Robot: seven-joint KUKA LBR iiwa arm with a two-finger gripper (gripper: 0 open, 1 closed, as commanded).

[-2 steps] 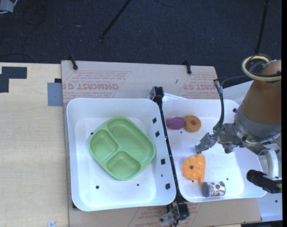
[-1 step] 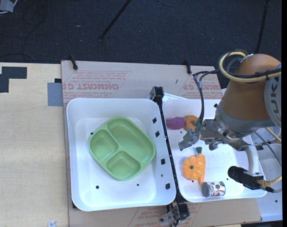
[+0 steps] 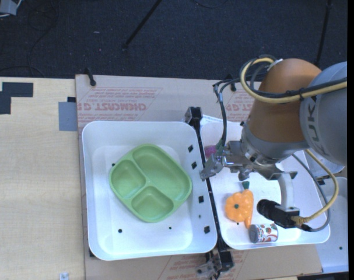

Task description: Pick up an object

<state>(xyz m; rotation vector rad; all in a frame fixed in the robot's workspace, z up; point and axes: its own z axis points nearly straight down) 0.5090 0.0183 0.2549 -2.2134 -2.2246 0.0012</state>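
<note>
Arm [image 3: 287, 109] over right bin [image 3: 316, 235], reaching in from the right; tool [image 3: 245, 174] mostly hidden under the wrist, can't tell its state. Orange pepper toy [image 3: 239, 207] lies in right bin just below the tool, small can [image 3: 263, 233] near it at the front. Left bin [image 3: 107, 150] has green divided plate [image 3: 150, 182].

The one camera sits above the bench [image 3: 37, 174], looking down at a slant from moderate range, taking in both the left bin [image 3: 101, 156] and the right bin [image 3: 316, 229], with dark floor beyond. The arm [image 3: 281, 109] enters from the right, hiding much of that bin; its far rim probably lies beneath the wrist.
</note>
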